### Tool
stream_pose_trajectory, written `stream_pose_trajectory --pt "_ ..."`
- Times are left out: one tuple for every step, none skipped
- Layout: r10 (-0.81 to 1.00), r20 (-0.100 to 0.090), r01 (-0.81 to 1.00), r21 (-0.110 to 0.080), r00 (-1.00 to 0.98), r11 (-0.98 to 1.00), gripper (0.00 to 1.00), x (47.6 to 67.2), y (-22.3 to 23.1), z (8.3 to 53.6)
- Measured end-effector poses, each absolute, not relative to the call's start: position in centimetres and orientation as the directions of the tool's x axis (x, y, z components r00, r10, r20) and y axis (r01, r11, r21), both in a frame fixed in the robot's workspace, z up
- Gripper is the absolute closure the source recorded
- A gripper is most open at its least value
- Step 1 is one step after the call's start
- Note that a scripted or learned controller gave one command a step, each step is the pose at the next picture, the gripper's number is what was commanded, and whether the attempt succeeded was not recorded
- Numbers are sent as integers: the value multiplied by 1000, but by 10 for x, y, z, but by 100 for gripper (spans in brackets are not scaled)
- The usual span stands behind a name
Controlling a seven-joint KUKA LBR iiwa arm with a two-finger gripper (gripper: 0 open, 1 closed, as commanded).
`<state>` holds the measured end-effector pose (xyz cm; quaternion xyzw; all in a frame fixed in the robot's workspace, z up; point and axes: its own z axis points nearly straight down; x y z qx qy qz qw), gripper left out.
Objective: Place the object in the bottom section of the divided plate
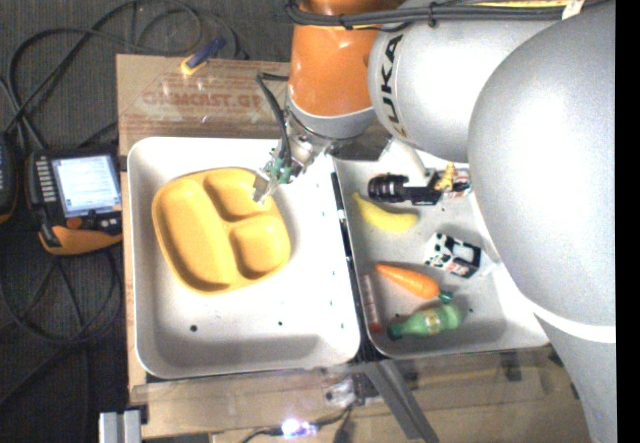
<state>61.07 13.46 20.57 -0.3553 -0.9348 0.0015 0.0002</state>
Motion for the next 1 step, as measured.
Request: stream_pose_trajectory --pt "664 -1 664 -3 -747 747 0 611 134 206"
